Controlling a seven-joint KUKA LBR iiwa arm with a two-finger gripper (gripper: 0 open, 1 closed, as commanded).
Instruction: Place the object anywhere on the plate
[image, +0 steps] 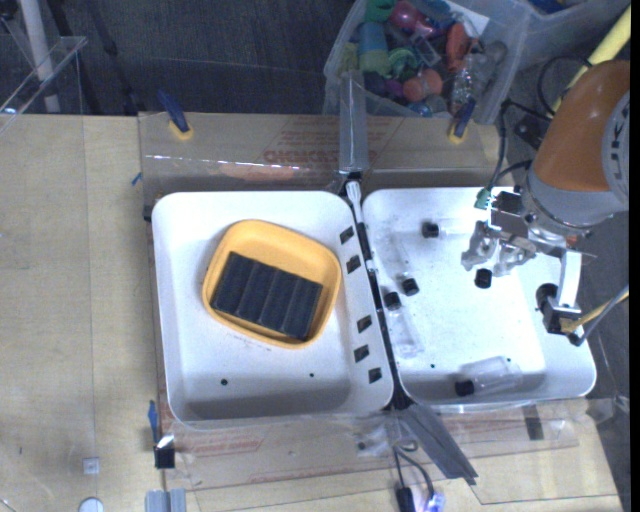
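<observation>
A yellow, rounded-square plate (225, 262) lies in the left bin (180, 380). On the plate rests a dark, ridged rectangular object (270, 293), lying flat and slightly turned. My gripper (493, 258) hangs over the right bin (560, 375), near its upper right part and far from the plate. It is open, with nothing between its fingers. The grey arm with the orange band (590, 110) reaches in from the right.
Several small black bits lie in the right bin, such as one (430, 230) near the back and one (408, 286) by the divider. A clear plastic piece (492, 371) lies near its front edge. A tub of coloured toys (415, 50) stands behind the bins.
</observation>
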